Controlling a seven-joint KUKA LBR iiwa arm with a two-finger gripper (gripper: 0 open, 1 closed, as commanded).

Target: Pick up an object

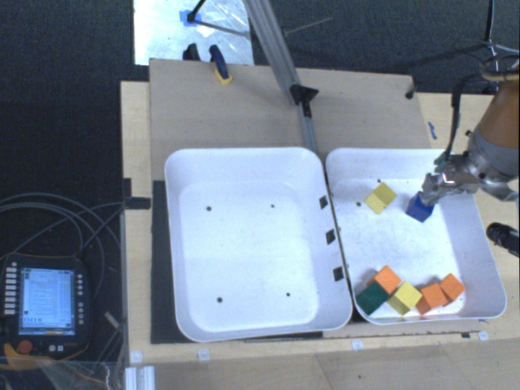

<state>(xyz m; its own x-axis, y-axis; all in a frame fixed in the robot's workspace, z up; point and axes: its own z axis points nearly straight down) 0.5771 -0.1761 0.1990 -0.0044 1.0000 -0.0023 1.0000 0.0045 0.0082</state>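
The bench (244, 112) is carrying two white bins, sitting side by side and touching near its front edge: the left bin (183, 218) and the right bin (479, 254). A clamp (220, 65) with a yellow tip is lying at the back edge, toward the left corner. A black mat (158, 299) is showing under the left bin.

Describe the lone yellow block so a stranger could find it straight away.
Look in the right-hand bin of the two white ones. In its far half, left of the blue block under the end effector, lies the lone yellow block. The other yellow block sits packed among orange and green ones along the near wall; this one touches nothing.
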